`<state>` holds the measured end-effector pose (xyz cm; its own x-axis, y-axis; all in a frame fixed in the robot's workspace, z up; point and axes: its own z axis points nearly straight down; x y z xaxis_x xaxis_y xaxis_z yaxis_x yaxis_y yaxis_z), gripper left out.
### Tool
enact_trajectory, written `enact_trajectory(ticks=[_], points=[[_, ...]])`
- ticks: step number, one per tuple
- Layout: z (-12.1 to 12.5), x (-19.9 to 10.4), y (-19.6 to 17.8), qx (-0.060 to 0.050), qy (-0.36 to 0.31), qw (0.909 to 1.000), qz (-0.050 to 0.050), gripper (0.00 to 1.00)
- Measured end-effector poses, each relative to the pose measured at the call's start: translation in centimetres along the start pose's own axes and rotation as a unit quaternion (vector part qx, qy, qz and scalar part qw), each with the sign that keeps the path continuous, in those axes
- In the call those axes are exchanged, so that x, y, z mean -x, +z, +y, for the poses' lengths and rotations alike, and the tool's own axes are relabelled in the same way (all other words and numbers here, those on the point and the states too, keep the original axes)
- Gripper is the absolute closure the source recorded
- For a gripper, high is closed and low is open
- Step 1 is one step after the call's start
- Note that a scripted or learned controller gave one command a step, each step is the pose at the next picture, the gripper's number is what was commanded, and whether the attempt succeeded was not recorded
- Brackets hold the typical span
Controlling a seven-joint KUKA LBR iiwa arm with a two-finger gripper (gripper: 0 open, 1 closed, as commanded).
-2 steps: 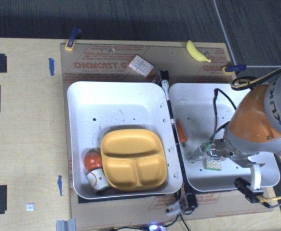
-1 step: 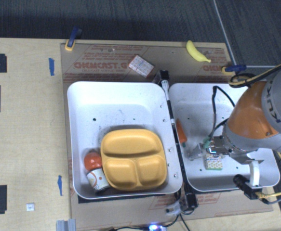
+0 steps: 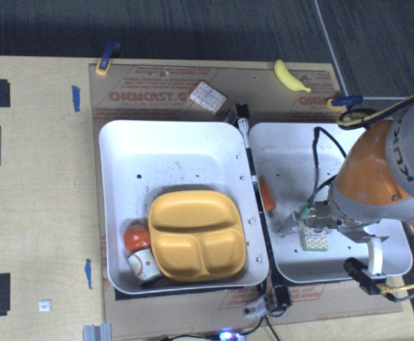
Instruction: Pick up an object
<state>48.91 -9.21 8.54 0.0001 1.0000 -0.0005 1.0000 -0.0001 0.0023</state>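
The pincer [image 3: 307, 219] is low in the right bin [image 3: 292, 144], at the lower right of the picture. I cannot tell how it is set. A small checked packet [image 3: 314, 241] lies just below it on the bin floor. An orange stick [image 3: 266, 194] lies by the bin's left wall. In the left bin [image 3: 121, 148] sits a big yellow tray [image 3: 196, 233], with an orange and white can [image 3: 141, 254] tucked against its left side. On the desk [image 3: 29, 190] at the top lie a banana [image 3: 290, 76] and a small checked box [image 3: 207, 96]. Red letters on the cardboard [image 3: 150, 84] look like "CHEMCAST".
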Motion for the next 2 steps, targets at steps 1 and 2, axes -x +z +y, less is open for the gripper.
enact_trajectory(ticks=[1, 2], points=[[-0.81, 0.08, -0.04, 0.001, 0.0, 1.0, 0.0, 0.0], [-0.81, 0.0, -0.03, 0.001, 0.0, 1.0, 0.0, 0.0]])
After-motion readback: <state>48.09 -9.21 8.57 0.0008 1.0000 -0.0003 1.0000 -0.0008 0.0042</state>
